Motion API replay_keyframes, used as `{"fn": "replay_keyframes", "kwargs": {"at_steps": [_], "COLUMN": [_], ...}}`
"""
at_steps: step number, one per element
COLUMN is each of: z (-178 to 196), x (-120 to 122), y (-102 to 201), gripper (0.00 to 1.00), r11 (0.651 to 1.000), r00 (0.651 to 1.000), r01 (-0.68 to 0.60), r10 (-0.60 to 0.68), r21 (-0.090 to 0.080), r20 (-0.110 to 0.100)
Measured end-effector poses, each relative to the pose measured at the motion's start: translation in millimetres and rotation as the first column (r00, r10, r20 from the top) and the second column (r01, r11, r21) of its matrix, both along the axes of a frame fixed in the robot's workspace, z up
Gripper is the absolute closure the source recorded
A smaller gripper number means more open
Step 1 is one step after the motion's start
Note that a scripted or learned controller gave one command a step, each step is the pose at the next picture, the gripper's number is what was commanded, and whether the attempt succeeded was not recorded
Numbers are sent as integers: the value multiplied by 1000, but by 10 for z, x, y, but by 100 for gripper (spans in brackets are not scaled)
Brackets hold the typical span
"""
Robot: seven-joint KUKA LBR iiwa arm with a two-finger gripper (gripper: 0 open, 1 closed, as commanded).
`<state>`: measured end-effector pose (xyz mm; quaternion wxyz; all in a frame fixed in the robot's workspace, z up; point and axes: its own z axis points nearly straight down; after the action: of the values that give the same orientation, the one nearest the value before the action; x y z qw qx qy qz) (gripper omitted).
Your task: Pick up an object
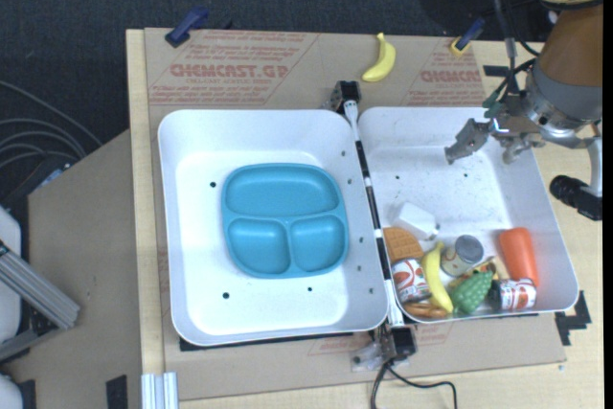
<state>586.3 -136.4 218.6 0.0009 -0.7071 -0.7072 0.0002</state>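
Standing nearly upright, the orange carrot [518,255] lies below the fingers [488,141], spread apart.

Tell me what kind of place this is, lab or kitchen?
Most likely a robotics lab bench, not a kitchen. The two white bins sit on protective-paper-covered board, the gripper reaches over the right bin, and loose cables lie on dark carpet. The banana and carrot look like toys.
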Motion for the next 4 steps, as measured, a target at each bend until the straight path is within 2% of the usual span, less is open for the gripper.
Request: {"fn": "replay_keyframes", "kwargs": {"at_steps": [1, 2, 3, 4], "z": [-1344, -1244, 256, 360], "x": [-933, -926, -982, -761], "y": [-100, -99, 209, 608], "gripper": [0, 100, 100, 100], "r11": [1000, 1000, 1000, 1000], "r00": [1000, 1000, 1000, 1000], "r01": [1, 1, -1, -1], "r10": [-1, -1, 1, 1], "r21": [0, -1, -1, -1], "r20": [0, 3, 2, 3]}}
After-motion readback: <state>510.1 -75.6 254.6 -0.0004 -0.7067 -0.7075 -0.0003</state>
